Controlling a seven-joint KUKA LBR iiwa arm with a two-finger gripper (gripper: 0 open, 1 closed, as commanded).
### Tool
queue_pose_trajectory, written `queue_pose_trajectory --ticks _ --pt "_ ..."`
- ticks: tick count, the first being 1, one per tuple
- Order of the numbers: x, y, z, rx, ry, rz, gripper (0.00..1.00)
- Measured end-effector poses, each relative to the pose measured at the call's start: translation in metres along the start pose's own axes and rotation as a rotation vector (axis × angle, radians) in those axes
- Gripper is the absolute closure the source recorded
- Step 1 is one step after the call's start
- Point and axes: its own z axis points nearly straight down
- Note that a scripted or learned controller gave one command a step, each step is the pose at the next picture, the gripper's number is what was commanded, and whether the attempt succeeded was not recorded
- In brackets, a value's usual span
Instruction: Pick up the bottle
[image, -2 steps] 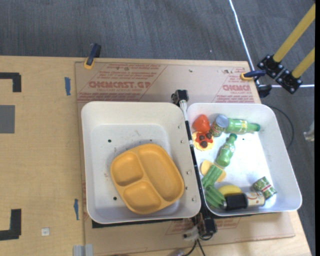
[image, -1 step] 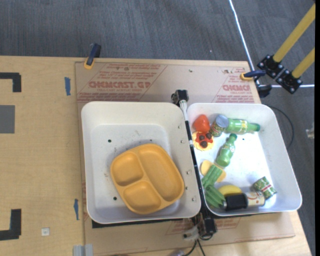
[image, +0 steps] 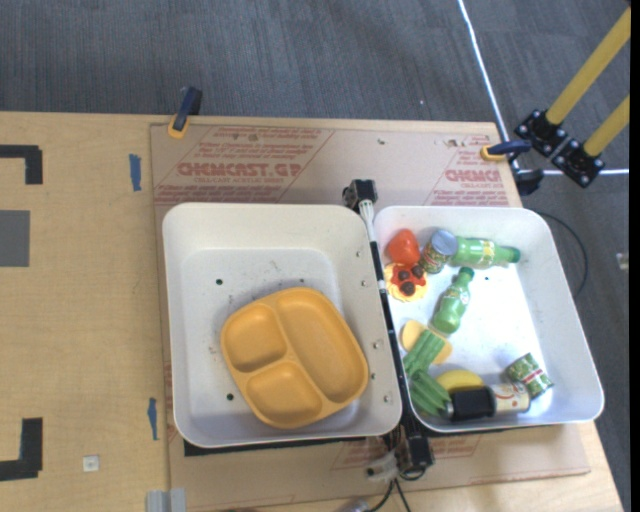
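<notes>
Two green bottles lie in the right bin (image: 565, 300). One green bottle (image: 485, 252) lies on its side near the bin's far edge, its cap pointing right. A second green bottle (image: 452, 303) lies slanted in the middle of the bin, cap toward the far side. At the near edge lies a bottle with a black cap and a pale label (image: 487, 402).
The right bin also holds a red and yellow toy (image: 404, 264), a small tin (image: 437, 250), a can with a green label (image: 528, 377), a yellow piece (image: 462, 381) and green vegetable shapes (image: 425, 370). The left bin (image: 200, 250) holds a yellow divided plate (image: 292, 355).
</notes>
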Motion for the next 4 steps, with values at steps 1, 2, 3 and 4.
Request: queue_pose_trajectory --ticks 1,2,3,4 --pt "0.000 0.001 -0.010 -0.004 -0.003 -0.001 1.00" --pt "-0.001 -0.012 0.050 0.031 0.030 -0.279 1.00" --pt "-0.001 -0.011 0.039 0.027 0.027 -0.279 1.00" --pt "-0.002 -0.009 0.029 0.023 0.024 -0.280 1.00"
